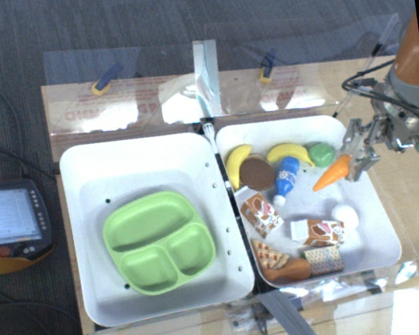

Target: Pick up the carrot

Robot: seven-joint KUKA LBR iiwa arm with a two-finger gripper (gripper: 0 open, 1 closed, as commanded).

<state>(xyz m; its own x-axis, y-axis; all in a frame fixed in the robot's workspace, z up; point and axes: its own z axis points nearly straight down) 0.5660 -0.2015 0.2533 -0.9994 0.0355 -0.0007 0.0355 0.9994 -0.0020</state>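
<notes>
A: Where does the carrot sit?

B: In the right bin, by its right wall toward the far corner, tilted, its thick end up at the gripper.

A: Is the gripper clenched on it?

B: Its fingers stand at either side of the carrot's thick end and look closed on it.

A: What lies near?

B: A green ball just beyond it, a blue bottle and a banana nearby. The left bin holds a green tray.
</notes>
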